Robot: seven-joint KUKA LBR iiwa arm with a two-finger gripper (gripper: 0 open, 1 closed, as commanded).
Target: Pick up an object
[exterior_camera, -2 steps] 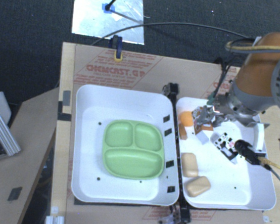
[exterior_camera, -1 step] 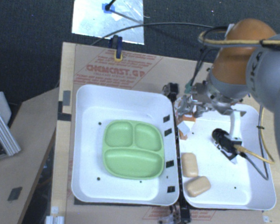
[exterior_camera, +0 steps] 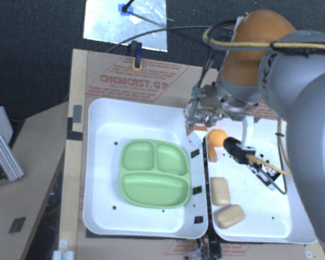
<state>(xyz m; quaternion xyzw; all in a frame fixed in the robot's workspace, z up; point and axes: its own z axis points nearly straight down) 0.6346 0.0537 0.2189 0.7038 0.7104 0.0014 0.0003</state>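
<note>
My gripper (exterior_camera: 196, 123) hangs over the back end of the divider between the two bins, at the far left corner of the right bin (exterior_camera: 291, 221). An orange ball (exterior_camera: 216, 138) lies just right of it, close to the fingertips. Nearer the front of the same bin, beside the divider, lie a tan rectangular block (exterior_camera: 220, 191) and a tan oval piece (exterior_camera: 229, 215). The arm's wrist hides the bin's back part.
A green divided plate (exterior_camera: 155, 173) takes up the middle of the left bin (exterior_camera: 100, 149). Black clips sit along the divider (exterior_camera: 197, 191). The big grey arm covers the upper right. A cardboard sheet (exterior_camera: 139, 81) lies under the bins.
</note>
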